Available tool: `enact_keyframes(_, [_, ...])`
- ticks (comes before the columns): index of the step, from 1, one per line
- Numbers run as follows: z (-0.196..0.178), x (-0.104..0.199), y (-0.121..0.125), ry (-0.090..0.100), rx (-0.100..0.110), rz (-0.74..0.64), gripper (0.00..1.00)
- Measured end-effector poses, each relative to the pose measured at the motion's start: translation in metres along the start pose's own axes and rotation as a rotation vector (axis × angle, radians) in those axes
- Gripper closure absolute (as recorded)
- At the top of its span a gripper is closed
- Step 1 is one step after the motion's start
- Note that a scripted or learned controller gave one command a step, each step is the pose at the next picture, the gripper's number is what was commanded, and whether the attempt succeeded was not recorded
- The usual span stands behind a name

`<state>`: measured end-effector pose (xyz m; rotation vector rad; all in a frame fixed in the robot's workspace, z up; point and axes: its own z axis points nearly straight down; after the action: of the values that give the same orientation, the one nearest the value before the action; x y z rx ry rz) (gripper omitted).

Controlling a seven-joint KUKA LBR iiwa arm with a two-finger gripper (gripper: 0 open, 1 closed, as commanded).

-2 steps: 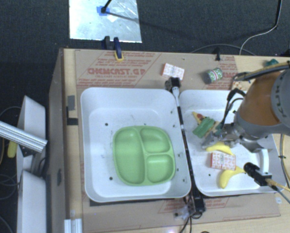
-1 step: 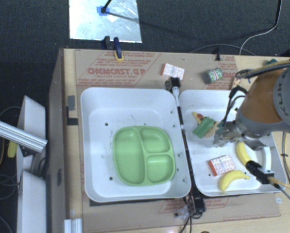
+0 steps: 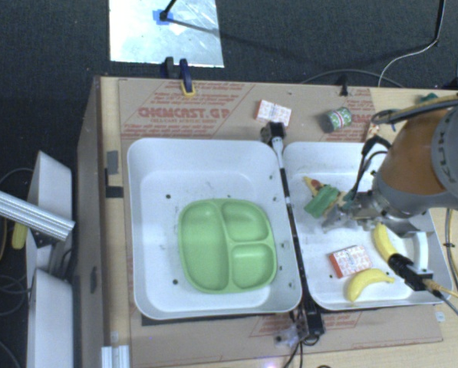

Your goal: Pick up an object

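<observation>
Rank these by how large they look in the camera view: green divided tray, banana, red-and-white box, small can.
1. green divided tray
2. banana
3. red-and-white box
4. small can
The box and can look close in size, so their order is unsure.

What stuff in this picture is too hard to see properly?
- Gripper: blurred in the camera view, so its grip is unclear.
- Green object: partly behind the gripper, its shape unclear.
- Banana: the arm covers its upper end.
- Small box: its print is too small to read.

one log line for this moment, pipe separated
gripper low in right white bin | beside green flat toy | grasp unclear | yellow banana untouched
</observation>
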<state>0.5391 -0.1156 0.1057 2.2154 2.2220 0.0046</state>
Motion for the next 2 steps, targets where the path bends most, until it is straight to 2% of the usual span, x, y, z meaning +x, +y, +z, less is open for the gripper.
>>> enact_keyframes(1, [-0.013, 0.002, 0.074, 0.000, 0.001, -0.001, 0.00])
enact_keyframes(2, [0.022, 0.020, 0.067, 0.001, 0.004, -0.002, 0.00])
